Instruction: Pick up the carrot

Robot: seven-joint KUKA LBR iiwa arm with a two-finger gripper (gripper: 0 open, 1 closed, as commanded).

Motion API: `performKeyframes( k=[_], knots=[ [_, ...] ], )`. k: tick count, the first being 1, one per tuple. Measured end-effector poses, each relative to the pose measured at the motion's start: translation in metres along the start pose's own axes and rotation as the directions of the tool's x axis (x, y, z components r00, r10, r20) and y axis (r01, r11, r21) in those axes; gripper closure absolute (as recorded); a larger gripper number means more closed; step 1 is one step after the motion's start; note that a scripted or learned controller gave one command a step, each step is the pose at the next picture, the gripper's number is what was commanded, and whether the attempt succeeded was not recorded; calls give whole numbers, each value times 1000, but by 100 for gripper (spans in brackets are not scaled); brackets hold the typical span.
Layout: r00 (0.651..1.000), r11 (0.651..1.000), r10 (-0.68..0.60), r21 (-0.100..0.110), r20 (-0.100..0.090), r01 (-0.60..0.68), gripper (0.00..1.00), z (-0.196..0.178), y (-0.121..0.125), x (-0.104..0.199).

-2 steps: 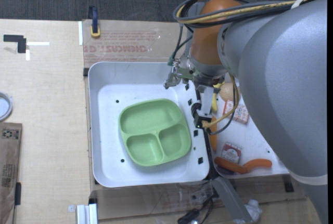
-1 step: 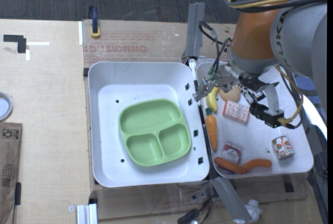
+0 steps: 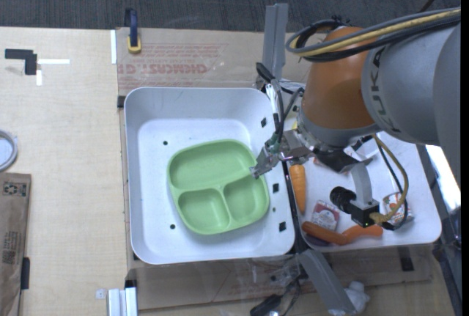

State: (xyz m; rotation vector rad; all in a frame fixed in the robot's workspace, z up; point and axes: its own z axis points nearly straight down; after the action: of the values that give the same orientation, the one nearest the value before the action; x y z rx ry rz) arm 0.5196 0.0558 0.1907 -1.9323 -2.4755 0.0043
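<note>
A small orange carrot [image 3: 297, 187] lies lengthwise at the left edge of the right bin [image 3: 421, 223], just beside the wall between the two bins. My gripper [image 3: 264, 160] hangs low over the right side of the left bin [image 3: 146, 160], at the rim of a green divided plate [image 3: 209, 186]. It is left of the carrot and apart from it. Nothing shows in its grasp. The wrist with the orange band [image 3: 341, 98] covers much of the right bin.
A longer orange-red vegetable [image 3: 344, 234] lies along the right bin's front edge. A small red and white packet [image 3: 325, 215] sits beside it, and a black cable fitting [image 3: 344, 199] hangs just above. The plate sits in the middle of the left bin.
</note>
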Motion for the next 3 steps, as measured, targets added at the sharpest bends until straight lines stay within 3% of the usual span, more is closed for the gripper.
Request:
performKeyframes(
  k=[1,2,3],
  knots=[
    [969,969,-247,-1,-1,247,0,0,-22,-35],
    [944,944,-329,-2,1,329,0,0,112,-21],
    [884,884,-468,-1,1,468,0,87,86,22]
  ],
)
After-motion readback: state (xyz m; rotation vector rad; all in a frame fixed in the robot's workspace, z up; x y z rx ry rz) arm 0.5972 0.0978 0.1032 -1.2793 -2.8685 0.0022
